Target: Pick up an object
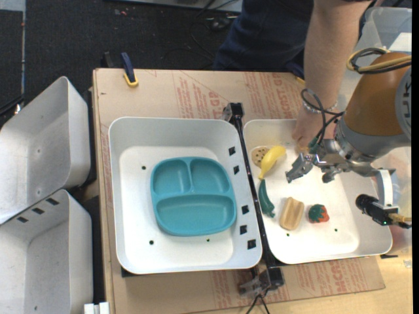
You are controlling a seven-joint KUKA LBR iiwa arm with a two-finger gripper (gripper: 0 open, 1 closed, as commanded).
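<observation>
Worktop (177,87) carries two shallow white bins side by side; my arm (380,97) reaches over the right bin (314,247) from the right edge of the view. The left bin (131,241) bears a teal divided plate (194,195), well apart from me and no likely pick.

Everything I could lift lies in the right bin. A yellow banana (272,160) rests near the bin's upper left corner, its long axis slanting from upper right down to lower left, beside a round tan perforated piece (260,154). Below it a dark green pod-like thing (265,199) runs along the left wall, long axis nearly up and down in the view. A tan bread-like block (292,213) lies below my hand, its long axis close to upright in the view, and a small red and green berry (318,213) sits just to its right.

My hand (302,167) hangs over the middle of this bin, between the banana to its left and the block beneath. Banana and block look about equally near, so I judge either the natural target. My fingers (298,170) appear apart, and I see nothing between them.
</observation>
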